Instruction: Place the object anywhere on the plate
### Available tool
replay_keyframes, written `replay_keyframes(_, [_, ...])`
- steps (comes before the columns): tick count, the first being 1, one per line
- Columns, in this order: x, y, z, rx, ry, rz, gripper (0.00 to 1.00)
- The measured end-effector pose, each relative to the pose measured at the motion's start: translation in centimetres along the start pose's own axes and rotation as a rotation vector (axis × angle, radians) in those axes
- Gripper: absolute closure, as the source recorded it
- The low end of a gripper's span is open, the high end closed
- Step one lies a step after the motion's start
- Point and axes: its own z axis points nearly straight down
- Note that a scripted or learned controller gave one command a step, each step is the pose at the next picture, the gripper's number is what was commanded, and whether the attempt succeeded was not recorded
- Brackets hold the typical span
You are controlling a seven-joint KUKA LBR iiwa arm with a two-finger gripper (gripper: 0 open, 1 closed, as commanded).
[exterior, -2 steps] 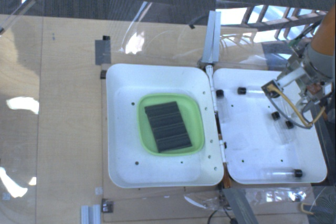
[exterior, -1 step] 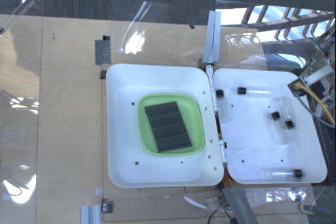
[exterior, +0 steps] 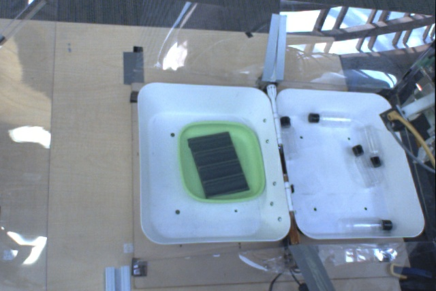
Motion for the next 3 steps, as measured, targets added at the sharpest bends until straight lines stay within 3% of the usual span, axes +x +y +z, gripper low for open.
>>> replay_keyframes(1, [0.8,-4.3,-0.3,0.002,-0.001,0.089,0.0])
replay_keyframes(2, [0.1,-10.7,-1.1,0.003,0.001,0.147,0.0])
replay_keyframes(3, [-2.5,-3.9,2.6,0.004,-0.002,0.138,0.0])
